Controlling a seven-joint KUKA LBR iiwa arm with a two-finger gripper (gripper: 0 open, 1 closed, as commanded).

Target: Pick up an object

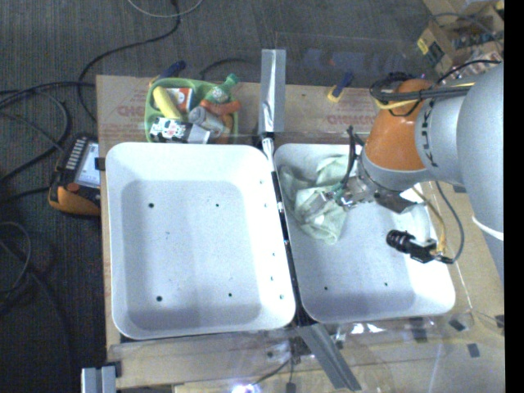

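Note:
A crumpled pale green cloth (318,198) lies in the back left part of the right bin (368,289). My gripper (344,195) is down at the cloth's right edge, touching it, with the grey arm and its orange band rising behind to the right. Whether anything sits between the fingers cannot be made out.
The left bin (192,236) stands beside the right one, their rims meeting at the middle. A green basket (191,111) of small items sits behind the left bin. An upright metal post (272,88) stands at the back between the bins.

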